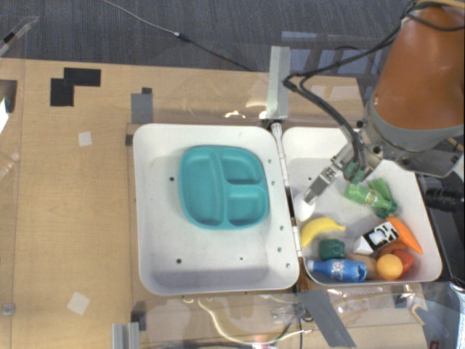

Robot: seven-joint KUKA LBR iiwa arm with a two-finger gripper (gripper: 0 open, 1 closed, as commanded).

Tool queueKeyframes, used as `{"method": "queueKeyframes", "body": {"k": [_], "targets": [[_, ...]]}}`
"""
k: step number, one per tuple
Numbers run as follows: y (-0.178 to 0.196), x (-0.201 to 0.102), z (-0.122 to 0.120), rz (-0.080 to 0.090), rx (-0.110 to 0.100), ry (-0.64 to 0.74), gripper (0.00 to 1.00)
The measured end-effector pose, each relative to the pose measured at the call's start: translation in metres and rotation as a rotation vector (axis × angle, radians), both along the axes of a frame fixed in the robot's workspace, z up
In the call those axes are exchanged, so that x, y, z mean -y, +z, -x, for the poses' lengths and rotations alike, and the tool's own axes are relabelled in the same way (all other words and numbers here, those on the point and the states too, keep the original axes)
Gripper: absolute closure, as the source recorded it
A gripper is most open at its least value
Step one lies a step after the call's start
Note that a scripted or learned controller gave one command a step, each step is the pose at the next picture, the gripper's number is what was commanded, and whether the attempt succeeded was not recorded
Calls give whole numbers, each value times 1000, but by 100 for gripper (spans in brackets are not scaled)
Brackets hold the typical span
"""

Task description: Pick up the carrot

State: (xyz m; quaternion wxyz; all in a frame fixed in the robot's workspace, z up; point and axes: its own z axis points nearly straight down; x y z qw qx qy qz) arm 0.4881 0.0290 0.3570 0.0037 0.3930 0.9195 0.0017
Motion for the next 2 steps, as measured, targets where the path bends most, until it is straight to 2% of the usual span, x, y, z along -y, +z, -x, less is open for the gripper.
{"method": "queueKeyframes", "body": {"k": [2], "targets": [[0,0,0,0,0,0,0]]}}
